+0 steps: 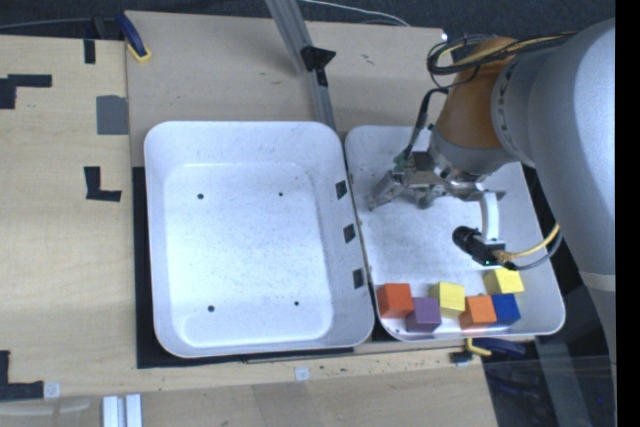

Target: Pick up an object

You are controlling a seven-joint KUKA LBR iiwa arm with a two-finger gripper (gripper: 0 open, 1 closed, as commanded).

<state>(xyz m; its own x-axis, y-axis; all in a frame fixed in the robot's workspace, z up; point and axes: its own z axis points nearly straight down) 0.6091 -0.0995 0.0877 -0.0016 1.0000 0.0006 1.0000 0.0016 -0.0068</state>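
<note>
Blocks [448, 303] in orange, purple, yellow and blue sit clustered along the near edge of the right bin [385, 150]. Above them, mid-bin, the tool [392, 191] hangs with fingers spread, gripping nothing.

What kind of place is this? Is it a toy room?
Probably a robot test lab, not a toy room. A grey robot arm reaches over two white bins on a taped wooden bench, with colored blocks for grasping practice.

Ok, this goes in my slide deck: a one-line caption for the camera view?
Gripper over the right bin, coloured blocks bunched along its near edge.
</note>
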